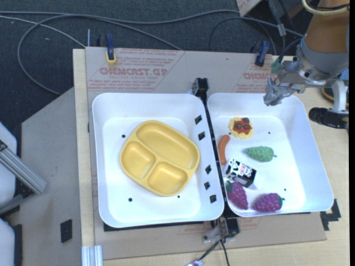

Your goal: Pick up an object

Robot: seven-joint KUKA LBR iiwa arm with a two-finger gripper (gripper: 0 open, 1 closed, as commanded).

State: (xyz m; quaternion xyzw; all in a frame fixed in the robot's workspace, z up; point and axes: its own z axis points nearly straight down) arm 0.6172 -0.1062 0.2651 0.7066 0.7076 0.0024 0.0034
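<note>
Hovering over right bin (pixel 310 148) far edge: end effector (pixel 273 97), finger state unclear, nothing visibly held.

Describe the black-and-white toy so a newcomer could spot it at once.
Start at the right-hand white bin, the one holding small toys rather than the yellow divided plate. Near its left wall, below the orange carrot and above a purple grape bunch, lies the cow-patterned toy. It alone is black and white.
</note>
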